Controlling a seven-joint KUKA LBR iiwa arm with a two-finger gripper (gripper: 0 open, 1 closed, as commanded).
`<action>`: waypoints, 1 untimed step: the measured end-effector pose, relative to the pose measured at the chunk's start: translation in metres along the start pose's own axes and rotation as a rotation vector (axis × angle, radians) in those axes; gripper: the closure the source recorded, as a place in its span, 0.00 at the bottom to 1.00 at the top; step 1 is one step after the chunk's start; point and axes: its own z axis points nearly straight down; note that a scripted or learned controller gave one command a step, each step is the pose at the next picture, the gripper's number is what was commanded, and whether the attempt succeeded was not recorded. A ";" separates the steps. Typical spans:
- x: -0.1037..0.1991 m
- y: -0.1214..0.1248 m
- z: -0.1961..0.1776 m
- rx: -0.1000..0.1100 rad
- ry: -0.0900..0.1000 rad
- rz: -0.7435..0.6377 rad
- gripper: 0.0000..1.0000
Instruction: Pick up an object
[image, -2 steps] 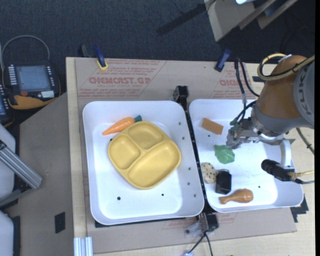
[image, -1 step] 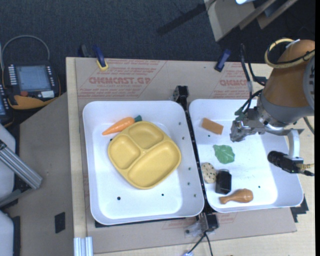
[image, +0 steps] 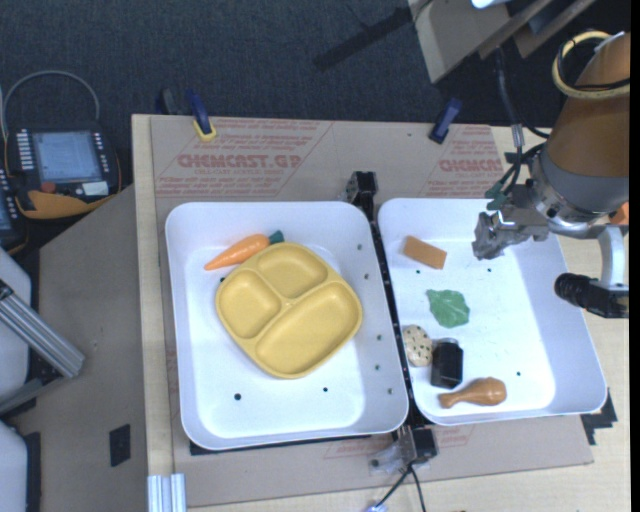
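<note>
From the camera view I have the arm (image: 590, 130) reaching in from the right, with the end effector (image: 492, 238) hanging over the upper part of the right bin (image: 570, 345). I cannot tell how it is set from this angle, and I see nothing carried under it, so I judge the pick not yet made: all of the task is left.

The candidates lie in that right bin. An orange block (image: 425, 252) sits just to the left of the end effector, near the bin's top left corner. Below it is a green leafy piece (image: 448, 307), roughly mid-bin. Further down, a speckled cookie (image: 417, 345) lies against the left wall, touching or nearly touching a black object (image: 446, 363), and a brown drumstick (image: 475, 393) lies just under that, close to the bottom rim.

The left bin (image: 190, 330) holds a yellow divided plate (image: 288, 310) with a carrot (image: 236, 251) at its upper left edge, well apart from the arm.

For room, I judge the orange block and the green piece the easiest: both stand clear of neighbours, with bare white floor to their right. The cookie, black object and drumstick are crowded together by the wall and rim, which leaves little space to come down around them. The counter (image: 300, 160) beyond the bins is bare board.
</note>
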 end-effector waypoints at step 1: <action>0.043 0.011 0.002 0.006 0.002 -0.003 1.00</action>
